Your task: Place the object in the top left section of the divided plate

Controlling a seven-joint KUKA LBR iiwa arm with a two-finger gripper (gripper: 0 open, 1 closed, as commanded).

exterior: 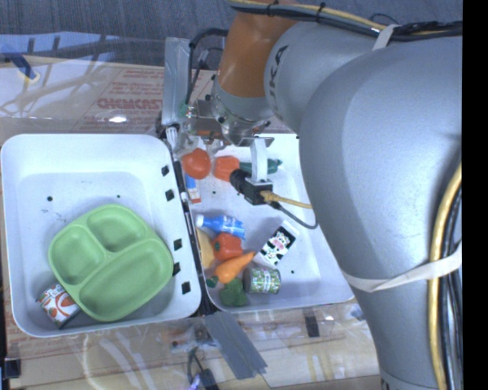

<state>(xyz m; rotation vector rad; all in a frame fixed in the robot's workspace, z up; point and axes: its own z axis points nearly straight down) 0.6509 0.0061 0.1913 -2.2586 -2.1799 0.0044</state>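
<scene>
Grey arm [374, 136] looms over the right bin [325, 287] — its tool [220, 136] down among the toy food, likely picking for the green divided plate [111, 260]; grip state — cannot tell.

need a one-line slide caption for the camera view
KUKA arm reaches over the right bin of toy food; the green divided plate waits in the left bin.
</scene>
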